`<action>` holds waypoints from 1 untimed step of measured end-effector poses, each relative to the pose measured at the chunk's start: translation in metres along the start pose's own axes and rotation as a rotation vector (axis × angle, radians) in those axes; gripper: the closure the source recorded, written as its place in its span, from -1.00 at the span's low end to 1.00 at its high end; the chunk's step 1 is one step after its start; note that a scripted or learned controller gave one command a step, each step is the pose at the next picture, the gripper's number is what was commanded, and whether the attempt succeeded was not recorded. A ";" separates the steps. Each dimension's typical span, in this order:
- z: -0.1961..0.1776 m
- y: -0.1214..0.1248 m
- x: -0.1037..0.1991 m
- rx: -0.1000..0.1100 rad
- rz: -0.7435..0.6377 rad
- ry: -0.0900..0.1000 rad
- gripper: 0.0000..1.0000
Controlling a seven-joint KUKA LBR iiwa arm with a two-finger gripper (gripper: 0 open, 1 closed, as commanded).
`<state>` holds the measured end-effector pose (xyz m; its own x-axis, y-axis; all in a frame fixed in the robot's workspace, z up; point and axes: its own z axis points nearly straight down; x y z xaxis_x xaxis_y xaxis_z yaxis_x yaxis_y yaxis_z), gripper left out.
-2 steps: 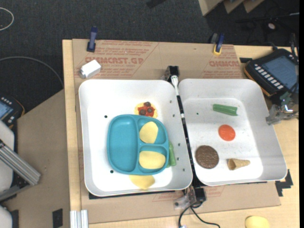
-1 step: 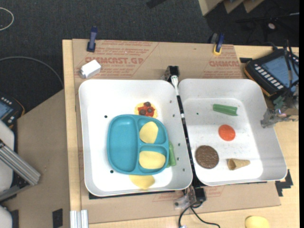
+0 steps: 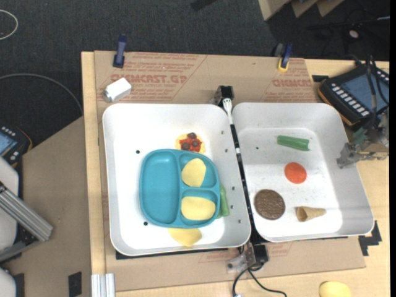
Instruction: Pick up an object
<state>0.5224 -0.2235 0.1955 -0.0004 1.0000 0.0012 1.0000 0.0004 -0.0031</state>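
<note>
Bins sitting side by side on the surface (image 3: 161, 79), the left bin (image 3: 117, 184) and the right bin (image 3: 346, 215) meeting along a dark strip down the middle.

Lying in the left bin: a blue tray (image 3: 159, 187) with three sections. Resting in its upper right section, a yellow piece (image 3: 193, 172); resting in its lower right section, a second yellow piece (image 3: 198, 208). Peeking out from under the tray's near edge, a third yellow piece (image 3: 185, 234). Sitting just beyond the tray's far edge, a small round toy with dark berries (image 3: 190, 143). Showing along the tray's right side, a thin green strip (image 3: 223, 202).

Lying well apart from one another in the right bin: a green pod (image 3: 292, 143) toward the far side, an orange disc (image 3: 296, 172) near the middle, a brown cookie (image 3: 270, 203) at the near left, and a tan cone (image 3: 309, 213) just right of the cookie.

Hanging at the right bin's right rim, blurred: the pincer (image 3: 354, 152), touching none of the things in the bin. Being too blurred, not possible to tell whether apart or together.

Lying on the surface beyond the left bin, a white block (image 3: 117, 90). Gripping the far edge, a blue clamp (image 3: 119, 50).
</note>
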 end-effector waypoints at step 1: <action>0.071 0.053 0.000 -0.005 -0.002 -0.003 1.00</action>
<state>0.5753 -0.2234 0.1242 -0.0028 1.0000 -0.0018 1.0000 0.0029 0.0021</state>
